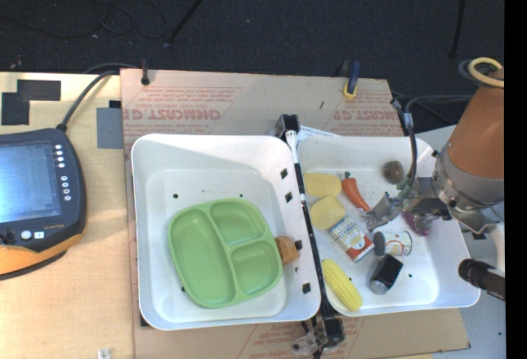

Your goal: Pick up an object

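Note:
My gripper [385, 212] hangs low over the middle of the right bin [449, 287], reaching in from the right below the arm's orange band [486, 127]. Just left of it lie an orange carrot [356, 193], two pale yellow blocks [323, 184] [328, 212] and a red-and-white packet [350, 236]. A small white round tub [399, 244] and a black cylinder [384, 273] sit just below it. An ear of corn [342, 284] lies at the front left, a brown ball [393, 171] near the back, and a purple item [417, 222] by the wrist.
The left bin [156, 184] holds a green divided plate [224, 251] and a small brown item [288, 249] against its right wall. A tablet-like pendant [37, 193] lies on the bench at the far left. A blue clamp [352, 79] stands at the cardboard's back edge.

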Controlling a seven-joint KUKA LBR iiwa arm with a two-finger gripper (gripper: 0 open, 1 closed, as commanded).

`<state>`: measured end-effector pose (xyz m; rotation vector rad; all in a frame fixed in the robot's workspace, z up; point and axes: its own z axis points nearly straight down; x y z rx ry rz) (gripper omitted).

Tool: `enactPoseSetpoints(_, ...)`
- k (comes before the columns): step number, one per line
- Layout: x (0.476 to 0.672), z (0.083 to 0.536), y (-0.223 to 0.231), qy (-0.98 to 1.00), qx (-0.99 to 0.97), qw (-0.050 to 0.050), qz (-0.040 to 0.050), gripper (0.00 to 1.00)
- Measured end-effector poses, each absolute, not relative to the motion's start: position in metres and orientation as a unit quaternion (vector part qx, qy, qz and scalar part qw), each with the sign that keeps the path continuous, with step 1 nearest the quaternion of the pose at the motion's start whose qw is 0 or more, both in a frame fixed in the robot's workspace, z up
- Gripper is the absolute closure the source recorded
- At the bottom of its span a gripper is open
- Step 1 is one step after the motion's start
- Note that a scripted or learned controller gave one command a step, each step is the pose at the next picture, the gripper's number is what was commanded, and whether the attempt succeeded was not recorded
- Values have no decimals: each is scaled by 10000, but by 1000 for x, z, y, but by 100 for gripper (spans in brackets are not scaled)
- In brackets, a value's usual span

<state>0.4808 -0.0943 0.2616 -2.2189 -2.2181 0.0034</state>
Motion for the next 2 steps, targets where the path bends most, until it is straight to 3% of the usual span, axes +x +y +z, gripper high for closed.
enactPoseSetpoints(1,480,81,-124,-7066,-7076,10,16,0)
enactPoseSetpoints(2,481,98,-125,-7042,-7100,12,6,100)
